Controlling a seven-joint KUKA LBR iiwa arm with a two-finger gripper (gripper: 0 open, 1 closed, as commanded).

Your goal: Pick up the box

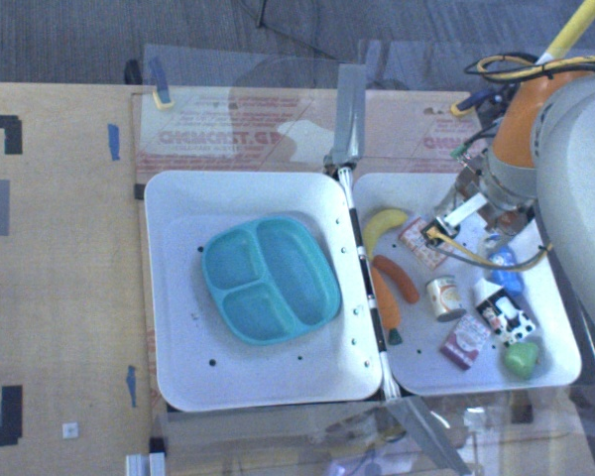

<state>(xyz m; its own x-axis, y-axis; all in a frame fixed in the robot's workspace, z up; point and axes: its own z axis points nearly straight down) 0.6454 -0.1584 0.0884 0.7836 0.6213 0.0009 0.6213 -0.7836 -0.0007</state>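
While the arm reached in from the right, its claw hung low over the upper left part of the right bin, directly at the small box with the reddish printed face. The box lay flat near that bin's left wall, just right of the yellow banana and above the red sausage. Whether the claw was spread or pressed together could not be told from the view, and nothing showed clearly between its tips. An orange carrot lay along the bin's left wall below the sausage. Near the middle sat a small tin can, with a purple packet below it. Further right were a blue item, a black-and-white carton and a green fruit. On the counter, the left bin held a turquoise divided plate.
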